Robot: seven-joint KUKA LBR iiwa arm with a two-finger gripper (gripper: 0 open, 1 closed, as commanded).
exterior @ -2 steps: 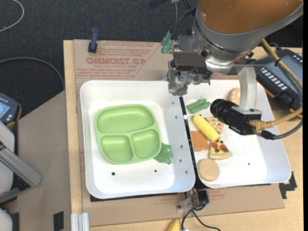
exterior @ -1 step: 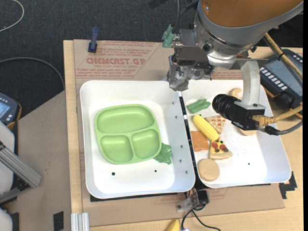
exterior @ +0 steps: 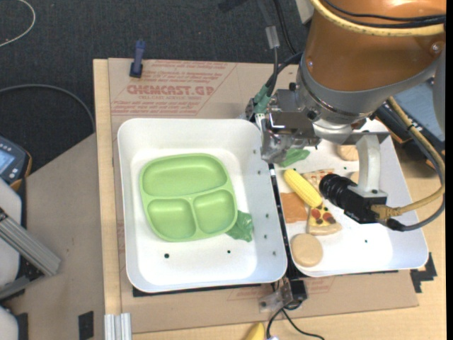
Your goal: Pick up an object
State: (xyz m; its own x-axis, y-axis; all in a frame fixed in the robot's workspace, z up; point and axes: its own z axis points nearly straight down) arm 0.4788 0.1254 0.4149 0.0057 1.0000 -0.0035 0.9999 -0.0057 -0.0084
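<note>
over the white bins [exterior: 134, 211], the arm [exterior: 368, 41] hangs low, gripper [exterior: 277, 146] state unclear.

A divided plate [exterior: 187, 197] lies in the left bin [exterior: 134, 211], toy foods [exterior: 311, 211] in the right.

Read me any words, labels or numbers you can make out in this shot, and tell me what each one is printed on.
"CHEMCAST G P": large red print on the brown cardboard sheet under the two white bins, behind the left bin.
Smaller red lines above and below it on the same sheet: too small and blurred to read.
</note>
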